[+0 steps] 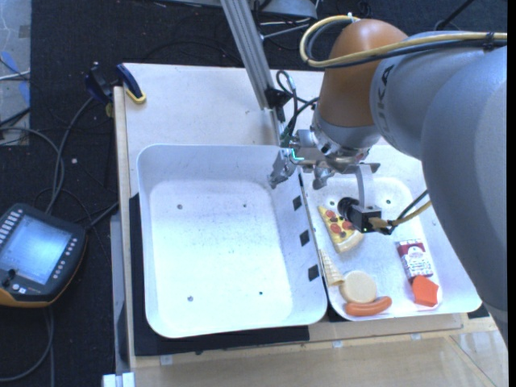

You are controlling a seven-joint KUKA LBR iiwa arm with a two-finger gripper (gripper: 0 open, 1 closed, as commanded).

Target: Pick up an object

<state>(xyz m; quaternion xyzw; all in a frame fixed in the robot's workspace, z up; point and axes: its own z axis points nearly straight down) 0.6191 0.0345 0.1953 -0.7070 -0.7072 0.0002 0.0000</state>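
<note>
My gripper (298, 174) hangs over the wall between the two white bins, near their far end. Its two fingers stand apart, one over the left bin (161, 184) and one over the right bin (451, 301), with nothing between them. Just in front of it in the right bin lies a toy pizza slice (339, 230). Further forward are a round tan bun (359, 285), an orange sausage (368, 305), a pale cone-shaped piece (329, 268), a red ketchup packet (414, 258) and an orange piece (425, 291).
The arm's thick grey body (451, 111) covers the right bin's far right part. A slanted metal rail (246, 39) rises behind the bins. A teach pendant (32, 252) lies on the floor at the left. A blue and yellow tool (129, 83) rests at the bench's back left corner.
</note>
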